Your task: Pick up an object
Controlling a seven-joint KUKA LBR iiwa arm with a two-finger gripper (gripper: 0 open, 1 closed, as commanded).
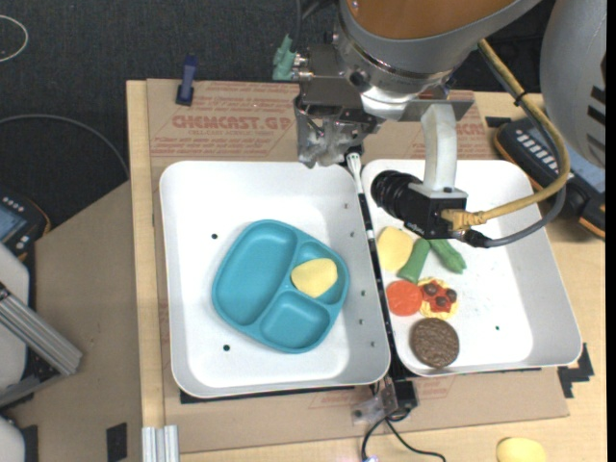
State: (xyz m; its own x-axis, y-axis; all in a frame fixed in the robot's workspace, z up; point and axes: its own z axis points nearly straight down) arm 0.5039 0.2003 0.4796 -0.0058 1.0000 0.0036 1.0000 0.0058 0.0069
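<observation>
Well apart from the yellow piece (314,276) on the blue tray (252,287), the jaws' state is unclear.

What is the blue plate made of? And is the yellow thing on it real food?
The blue plate looks like smooth moulded plastic: one even colour, soft shine, rounded compartments. The yellow thing is probably a toy, plastic or rubber, since it is one flat colour with a smooth matte surface. I can't be sure from the picture.

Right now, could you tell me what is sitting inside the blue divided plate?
A pale yellow food piece lies in the blue divided plate's right-hand compartment. The other two compartments show bare blue. Whatever is beneath the yellow piece is covered.
</observation>
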